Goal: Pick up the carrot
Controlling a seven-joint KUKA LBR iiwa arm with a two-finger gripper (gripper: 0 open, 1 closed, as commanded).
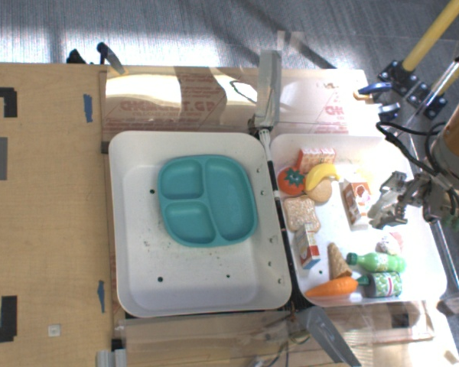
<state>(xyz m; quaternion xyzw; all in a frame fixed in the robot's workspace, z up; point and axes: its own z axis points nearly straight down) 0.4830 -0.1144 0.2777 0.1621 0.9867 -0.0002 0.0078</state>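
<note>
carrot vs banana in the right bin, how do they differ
The carrot is orange and tapered, lying roughly level along the right bin's near edge; the banana is yellow and curved, up in the far half. The carrot lies beside the green bottles; the banana lies beside the tomato. Both are toy foods lying flat in that bin.

Orange carrot (333, 287), flat, near bin edge

Gripper (388, 203): bare grey metal, two slender fingers on a blocky silver body, positioned over the right bin (436, 277). Black cables loop above it toward black clamp fittings.
</note>
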